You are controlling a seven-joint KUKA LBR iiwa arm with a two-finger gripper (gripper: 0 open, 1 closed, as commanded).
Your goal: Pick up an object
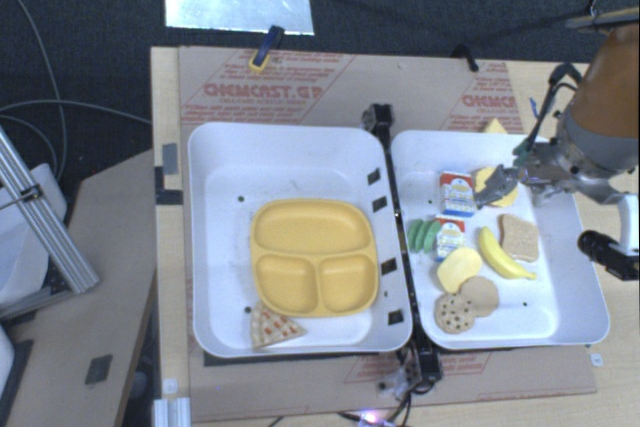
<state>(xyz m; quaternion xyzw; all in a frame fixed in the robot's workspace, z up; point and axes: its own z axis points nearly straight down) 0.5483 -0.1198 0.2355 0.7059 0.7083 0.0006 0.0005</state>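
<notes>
the yellow piece lies at the back of the right bin, directly under the gripper, partly hidden by it. whether the gripper is apart or together cannot be told. the red-white carton sits just left of the gripper. the bread slice and banana lie nearer the camera. the cookie is at the front. in the left bin, a yellow tray and a pizza slice.
</notes>
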